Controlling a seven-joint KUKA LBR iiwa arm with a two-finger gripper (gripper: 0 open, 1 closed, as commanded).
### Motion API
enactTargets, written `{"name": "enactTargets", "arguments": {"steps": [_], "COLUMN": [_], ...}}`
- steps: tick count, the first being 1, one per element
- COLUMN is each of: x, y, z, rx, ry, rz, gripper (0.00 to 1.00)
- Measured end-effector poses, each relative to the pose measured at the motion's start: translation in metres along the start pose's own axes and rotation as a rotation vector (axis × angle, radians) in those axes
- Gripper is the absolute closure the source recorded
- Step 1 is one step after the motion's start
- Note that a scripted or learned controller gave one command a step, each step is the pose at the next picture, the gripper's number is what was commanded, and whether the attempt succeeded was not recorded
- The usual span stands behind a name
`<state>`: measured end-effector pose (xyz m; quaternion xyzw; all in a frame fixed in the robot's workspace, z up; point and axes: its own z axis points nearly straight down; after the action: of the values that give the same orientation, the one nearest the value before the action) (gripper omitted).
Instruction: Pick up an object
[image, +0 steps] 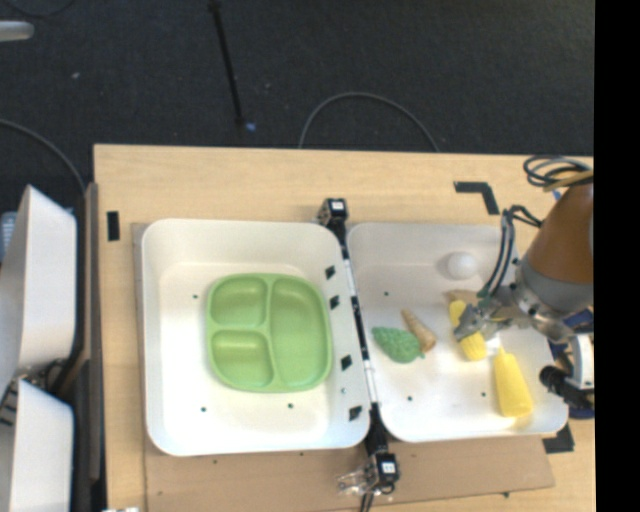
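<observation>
The tool sits low in the right bin, at about three o'clock, on a small yellow piece; its grip state can't be told. Next: close and lift.

We see even, soft overhead light, with both white bins bright, nearly washed out. Shadows stay faint along their rims. The whole picture is slightly blurred and grainy, and the floor beyond falls dark.
</observation>
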<state>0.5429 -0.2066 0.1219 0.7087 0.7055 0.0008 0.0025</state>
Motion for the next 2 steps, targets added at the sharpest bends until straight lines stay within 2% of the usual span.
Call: {"name": "enactTargets", "arguments": {"steps": [1,2], "x": [-0.001,0.004], "y": [0.007,0.003], "z": [-0.045,-0.105], "rx": [-0.001,-0.003], "ry": [0.0,0.0], "rz": [-0.007,-0.008], "gripper": [1.0,1.0]}}
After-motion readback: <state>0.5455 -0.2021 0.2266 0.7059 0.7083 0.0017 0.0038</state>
